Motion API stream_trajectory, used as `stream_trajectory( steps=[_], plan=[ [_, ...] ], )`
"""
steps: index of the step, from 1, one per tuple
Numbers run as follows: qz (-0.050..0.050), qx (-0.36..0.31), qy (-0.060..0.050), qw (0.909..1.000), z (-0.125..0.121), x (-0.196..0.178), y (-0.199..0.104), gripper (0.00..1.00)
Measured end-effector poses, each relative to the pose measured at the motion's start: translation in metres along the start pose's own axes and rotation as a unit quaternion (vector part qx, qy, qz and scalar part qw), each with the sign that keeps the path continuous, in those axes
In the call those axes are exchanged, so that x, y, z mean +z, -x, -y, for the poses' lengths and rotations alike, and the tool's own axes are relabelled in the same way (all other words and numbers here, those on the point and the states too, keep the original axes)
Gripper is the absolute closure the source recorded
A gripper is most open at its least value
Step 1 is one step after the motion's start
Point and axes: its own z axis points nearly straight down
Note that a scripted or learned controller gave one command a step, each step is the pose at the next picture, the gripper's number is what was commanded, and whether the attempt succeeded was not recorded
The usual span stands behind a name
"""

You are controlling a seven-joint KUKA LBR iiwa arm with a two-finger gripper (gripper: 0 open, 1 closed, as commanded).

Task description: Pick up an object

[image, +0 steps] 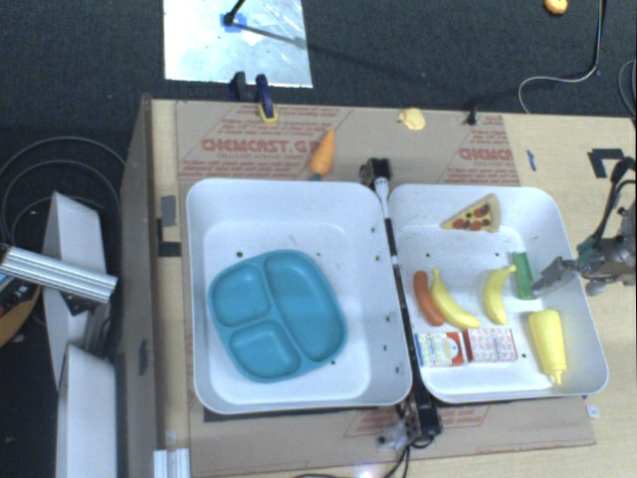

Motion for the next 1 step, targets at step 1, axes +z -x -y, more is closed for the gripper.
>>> stream_trajectory(
  steps=[1],
  plan=[
    [0.001, -0.004, 0.004, 1.0, -0.0914, 0.1458, -0.0233, 0.0]
  ],
)
